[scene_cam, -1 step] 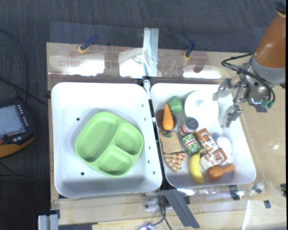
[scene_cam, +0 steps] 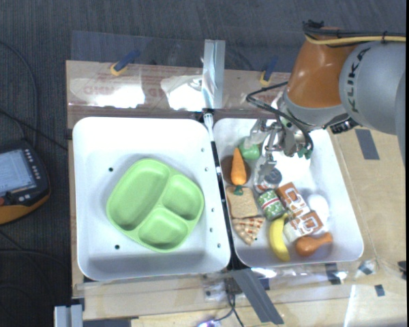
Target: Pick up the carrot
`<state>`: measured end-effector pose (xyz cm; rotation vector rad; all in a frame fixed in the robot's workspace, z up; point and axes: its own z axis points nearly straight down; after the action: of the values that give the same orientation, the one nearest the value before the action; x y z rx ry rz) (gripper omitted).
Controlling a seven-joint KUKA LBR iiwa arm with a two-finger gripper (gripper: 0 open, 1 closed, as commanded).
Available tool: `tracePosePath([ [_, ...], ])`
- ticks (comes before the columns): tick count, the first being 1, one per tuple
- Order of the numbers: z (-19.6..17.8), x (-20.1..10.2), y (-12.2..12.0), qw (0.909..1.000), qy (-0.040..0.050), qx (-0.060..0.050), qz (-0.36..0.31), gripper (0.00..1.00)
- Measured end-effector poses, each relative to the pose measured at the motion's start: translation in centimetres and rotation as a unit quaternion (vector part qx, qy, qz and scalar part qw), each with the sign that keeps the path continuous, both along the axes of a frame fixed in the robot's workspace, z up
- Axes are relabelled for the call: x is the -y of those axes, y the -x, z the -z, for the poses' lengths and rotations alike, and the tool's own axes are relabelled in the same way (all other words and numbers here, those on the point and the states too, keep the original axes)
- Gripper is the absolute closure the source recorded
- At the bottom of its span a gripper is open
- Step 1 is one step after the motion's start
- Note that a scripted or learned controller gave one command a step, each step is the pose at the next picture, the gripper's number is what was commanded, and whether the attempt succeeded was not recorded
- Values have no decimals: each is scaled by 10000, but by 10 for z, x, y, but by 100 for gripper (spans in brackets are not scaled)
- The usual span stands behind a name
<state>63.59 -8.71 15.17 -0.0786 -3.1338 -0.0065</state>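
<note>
i see the tabletop [scene_cam: 368, 182] across the middle of the frame, carrying two white bins side by side. the left bin [scene_cam: 95, 155] sits centre-left and holds a green divided plate [scene_cam: 157, 203] with three compartments. the right bin [scene_cam: 341, 182] sits centre-right and is crowded with toy food. the arm [scene_cam: 347, 73], grey with an orange band, comes in from the upper right and hangs over the upper part of the right bin. its end effector [scene_cam: 276, 145] is low near the bin's upper middle; i cannot tell whether it is grasping anything or released.

the carrot [scene_cam: 238, 167] lies in the upper left part of the right bin, close to the wall between the bins, just left of the end effector and below a small green item [scene_cam: 249, 148]. lower in that bin i see a cracker [scene_cam: 243, 203], a pizza slice [scene_cam: 249, 229], a banana [scene_cam: 279, 238], a small can [scene_cam: 270, 201], an orange-and-white box [scene_cam: 296, 206] and a white egg [scene_cam: 319, 206]. a handheld controller [scene_cam: 13, 177] rests on the floor at the left edge of the frame.
</note>
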Motion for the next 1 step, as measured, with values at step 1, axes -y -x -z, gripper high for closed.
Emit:
tracePosePath([
  [1, 61, 10, 81, 9992, 30, 102, -379, 0],
])
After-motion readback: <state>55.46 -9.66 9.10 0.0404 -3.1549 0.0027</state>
